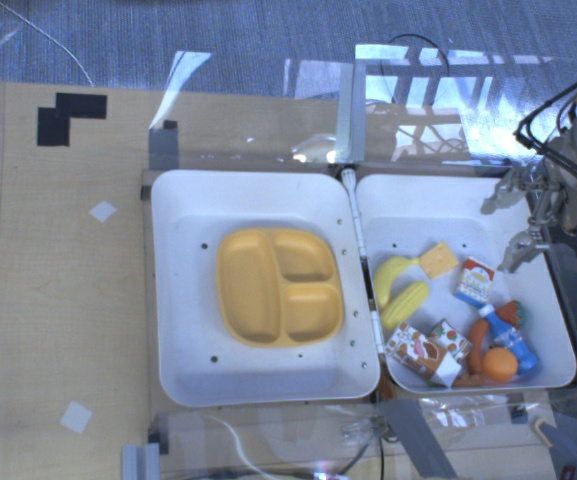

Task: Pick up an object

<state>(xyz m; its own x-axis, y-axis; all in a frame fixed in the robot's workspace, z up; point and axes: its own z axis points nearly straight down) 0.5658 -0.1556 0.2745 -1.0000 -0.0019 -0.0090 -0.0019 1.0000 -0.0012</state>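
My fingers (516,225) hang spread and empty over the right bin's (408,208) far corner, well apart from the banana (400,290) and carton (474,282).

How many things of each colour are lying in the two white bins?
Yellow: 3, the divided plate, the banana and the cheese slice
Printed cartons: 3, at and
Blue: 1, the bottle
Orange: 1, the orange
Total: 8

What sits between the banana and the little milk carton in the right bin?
In the camera view, a yellow cheese slice lies between the banana and the milk carton, a bit farther back.
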